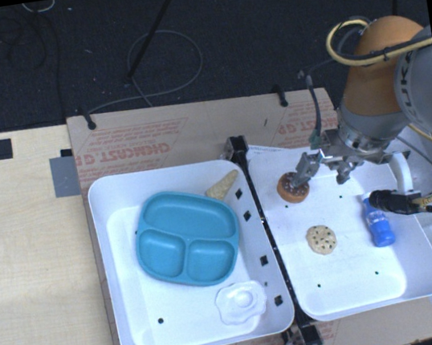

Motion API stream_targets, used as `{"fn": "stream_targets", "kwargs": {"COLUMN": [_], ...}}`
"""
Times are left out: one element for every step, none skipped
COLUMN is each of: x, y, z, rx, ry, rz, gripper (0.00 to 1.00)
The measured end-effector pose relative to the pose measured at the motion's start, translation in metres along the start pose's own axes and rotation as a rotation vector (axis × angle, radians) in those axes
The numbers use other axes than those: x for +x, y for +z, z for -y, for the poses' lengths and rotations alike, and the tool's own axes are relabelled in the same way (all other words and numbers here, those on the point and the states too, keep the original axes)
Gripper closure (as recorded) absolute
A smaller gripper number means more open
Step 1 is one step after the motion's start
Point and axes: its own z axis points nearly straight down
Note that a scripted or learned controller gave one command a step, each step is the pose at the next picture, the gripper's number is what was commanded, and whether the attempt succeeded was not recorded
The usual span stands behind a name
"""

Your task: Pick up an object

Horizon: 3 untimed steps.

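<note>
Here the claw (313, 167), fingers spread, is hovering beside the doughnut (291, 187) at centre right; probably light and stiff, best pinched across its rim.

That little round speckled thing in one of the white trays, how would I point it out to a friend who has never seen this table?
Start at the right-hand white tray, the one the grey arm reaches over. Near its middle lies a flat, pale tan cookie dotted with dark chips. The brown ring-shaped doughnut sits farther back by the claw and the blue bottle lies to its right; the cookie alone is speckled.
</note>
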Motion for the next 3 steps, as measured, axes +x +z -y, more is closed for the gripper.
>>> {"fn": "stream_targets", "kwargs": {"x": [0.0, 0.002, 0.001], "y": [-0.007, 0.055, 0.096], "z": [-0.003, -0.008, -0.01], "rx": [-0.013, -0.008, -0.014], "ry": [-0.001, -0.002, 0.0], "rz": [0.002, 0.001, 0.003], "gripper": [0.0, 0.0, 0.0]}}
